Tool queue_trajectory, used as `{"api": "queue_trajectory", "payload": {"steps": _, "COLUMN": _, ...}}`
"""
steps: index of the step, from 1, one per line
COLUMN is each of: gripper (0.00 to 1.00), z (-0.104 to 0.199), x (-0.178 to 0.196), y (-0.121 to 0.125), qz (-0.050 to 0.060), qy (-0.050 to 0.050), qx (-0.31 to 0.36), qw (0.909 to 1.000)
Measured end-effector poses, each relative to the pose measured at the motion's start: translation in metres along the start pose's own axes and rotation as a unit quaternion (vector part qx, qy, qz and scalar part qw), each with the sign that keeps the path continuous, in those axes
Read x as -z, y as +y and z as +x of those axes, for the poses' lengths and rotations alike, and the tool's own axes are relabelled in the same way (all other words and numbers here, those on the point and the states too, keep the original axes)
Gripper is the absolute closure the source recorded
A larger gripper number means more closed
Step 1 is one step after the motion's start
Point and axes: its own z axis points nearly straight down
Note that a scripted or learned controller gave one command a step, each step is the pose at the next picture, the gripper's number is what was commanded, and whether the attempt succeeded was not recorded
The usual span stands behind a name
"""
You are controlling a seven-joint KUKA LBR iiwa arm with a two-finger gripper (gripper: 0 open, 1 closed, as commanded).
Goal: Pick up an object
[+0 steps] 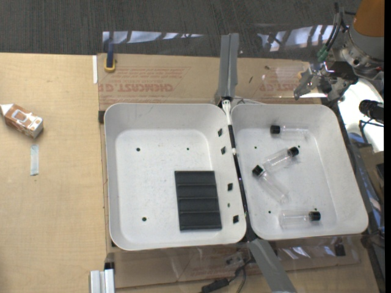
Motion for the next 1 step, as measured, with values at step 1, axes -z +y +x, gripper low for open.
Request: {"api": "queue_trajectory", "payload": {"steps": 1, "gripper": 0.0, "z": -0.0032, "x": -0.1282, "y": -0.0553, "qz": 0.0, "qy": 0.0, "qx": -0.018, "qw": 0.9998}}
